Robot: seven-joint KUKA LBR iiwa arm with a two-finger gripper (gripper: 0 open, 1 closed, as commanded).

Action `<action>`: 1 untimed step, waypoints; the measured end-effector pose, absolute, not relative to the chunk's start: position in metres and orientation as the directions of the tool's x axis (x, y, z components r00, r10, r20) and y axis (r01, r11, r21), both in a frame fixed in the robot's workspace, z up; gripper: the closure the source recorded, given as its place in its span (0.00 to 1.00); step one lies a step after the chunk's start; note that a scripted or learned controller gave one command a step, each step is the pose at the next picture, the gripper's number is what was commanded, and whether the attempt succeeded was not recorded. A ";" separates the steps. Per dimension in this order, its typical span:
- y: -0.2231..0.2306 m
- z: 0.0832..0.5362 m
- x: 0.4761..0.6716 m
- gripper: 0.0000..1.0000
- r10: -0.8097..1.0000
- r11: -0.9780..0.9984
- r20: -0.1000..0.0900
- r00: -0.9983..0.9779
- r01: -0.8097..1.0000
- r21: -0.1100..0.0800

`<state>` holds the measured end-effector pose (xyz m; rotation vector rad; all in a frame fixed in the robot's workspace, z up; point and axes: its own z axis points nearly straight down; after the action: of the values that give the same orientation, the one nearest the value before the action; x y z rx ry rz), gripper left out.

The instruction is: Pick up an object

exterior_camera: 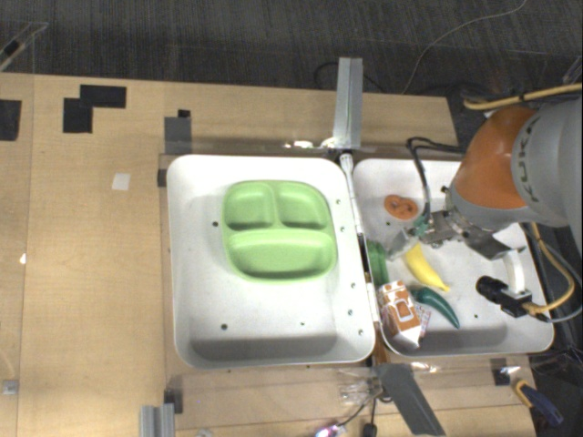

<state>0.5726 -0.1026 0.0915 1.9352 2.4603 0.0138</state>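
A robotics lab: wooden bench (82, 271), two white bins (191, 335), trailing cables (474, 16).

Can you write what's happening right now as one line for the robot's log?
arm: over right bin | gripper: low, above banana | nearby: green pepper, carton, orange piece | left bin: green divided plate

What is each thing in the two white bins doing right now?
green divided plate: flat in the left bin.
banana: lying in the right bin, just below the gripper.
orange slice: lying flat near the back.
dark green pepper: lying beside the banana.
snack carton: lying at the front corner.
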 end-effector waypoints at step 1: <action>-0.100 0.103 0.575 1.00 0.971 0.239 -0.001 -0.239 0.971 0.021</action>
<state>0.5753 -0.1001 0.1032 1.9297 2.4616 0.0243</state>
